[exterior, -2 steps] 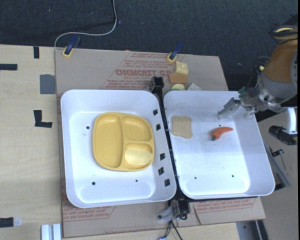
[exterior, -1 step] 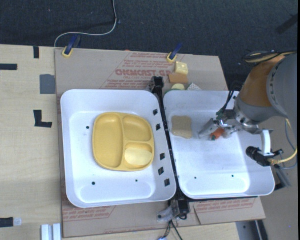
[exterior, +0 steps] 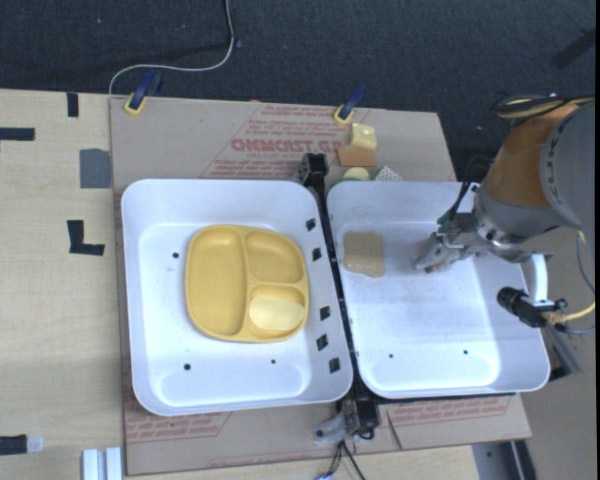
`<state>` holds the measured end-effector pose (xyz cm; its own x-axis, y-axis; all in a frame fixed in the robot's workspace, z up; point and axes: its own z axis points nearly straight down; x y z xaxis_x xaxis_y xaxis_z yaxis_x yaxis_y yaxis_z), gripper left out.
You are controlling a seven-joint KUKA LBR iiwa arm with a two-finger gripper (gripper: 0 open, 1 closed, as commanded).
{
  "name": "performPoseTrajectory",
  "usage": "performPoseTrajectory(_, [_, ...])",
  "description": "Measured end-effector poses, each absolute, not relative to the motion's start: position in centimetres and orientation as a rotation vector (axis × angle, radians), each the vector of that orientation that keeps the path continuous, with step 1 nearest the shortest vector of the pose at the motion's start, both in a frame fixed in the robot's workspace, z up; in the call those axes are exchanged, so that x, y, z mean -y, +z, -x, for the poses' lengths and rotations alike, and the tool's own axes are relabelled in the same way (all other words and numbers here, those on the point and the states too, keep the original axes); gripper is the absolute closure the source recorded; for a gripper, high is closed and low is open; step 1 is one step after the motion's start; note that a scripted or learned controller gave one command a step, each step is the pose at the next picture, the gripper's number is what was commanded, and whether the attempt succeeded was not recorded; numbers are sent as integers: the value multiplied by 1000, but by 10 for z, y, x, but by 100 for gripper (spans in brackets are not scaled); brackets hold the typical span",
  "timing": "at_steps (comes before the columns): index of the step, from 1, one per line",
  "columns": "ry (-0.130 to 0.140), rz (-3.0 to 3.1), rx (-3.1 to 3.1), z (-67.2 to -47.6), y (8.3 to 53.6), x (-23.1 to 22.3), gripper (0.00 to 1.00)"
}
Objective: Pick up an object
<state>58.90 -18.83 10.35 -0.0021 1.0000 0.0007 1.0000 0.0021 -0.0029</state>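
Sponge (exterior: 364,253) lies flat at the right bin's (exterior: 430,368) left edge, beside the divider. The end effector (exterior: 435,256) hangs low just beside it, seemingly positioned for grasping; its opening cannot be told.

Dark blue-grey carpet (exterior: 400,28) behind, pale wooden bench (exterior: 40,298), brown cardboard sheet (exterior: 270,138), white cable (exterior: 215,28)

Grey KUKA arm (exterior: 555,183) with an orange band.
Rounded grey housing carries a broad orange-brown band (exterior: 525,158) above the wrist; below it sits a small metallic gripper (exterior: 435,253), with a black fitting and pale cable (exterior: 540,293) alongside.
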Motion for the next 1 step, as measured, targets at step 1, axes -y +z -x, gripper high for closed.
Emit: performPoseTrajectory(1, [-1,2219,2224,-620,176,94,100])
